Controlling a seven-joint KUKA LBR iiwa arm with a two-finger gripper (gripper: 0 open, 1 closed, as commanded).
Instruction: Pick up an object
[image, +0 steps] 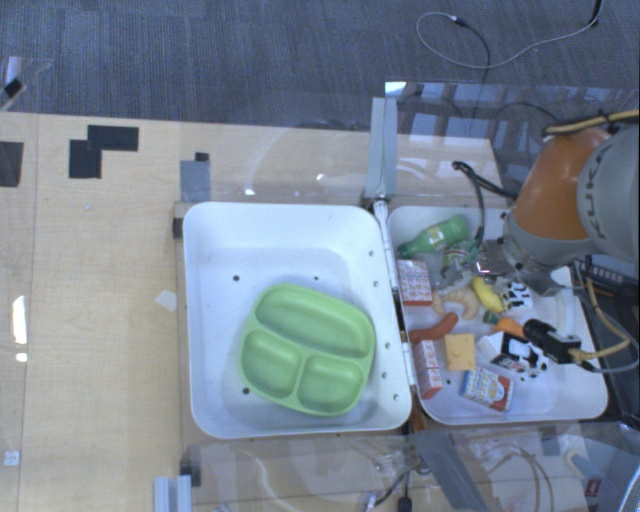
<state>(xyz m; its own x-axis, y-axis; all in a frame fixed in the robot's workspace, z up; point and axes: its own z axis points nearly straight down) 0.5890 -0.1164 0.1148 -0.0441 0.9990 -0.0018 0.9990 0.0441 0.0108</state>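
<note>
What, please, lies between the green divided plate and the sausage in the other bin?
In the camera view, between the green divided plate and the sausage run the bins' adjoining white walls, with a strip of bare left-bin floor beside the plate.

I see the wooden bench (90, 300) carrying two white bins: the right bin (580, 405) sits under the end effector (462, 268), the left bin (215, 260) just beside it.

Readable text: none on any item in the right white bin (590, 405).
Small red-and-white carton (414, 281): printing too small to read.
Second red carton (429, 368): label blurred.
White carton with orange panel (487, 389): wording illegible.
</note>
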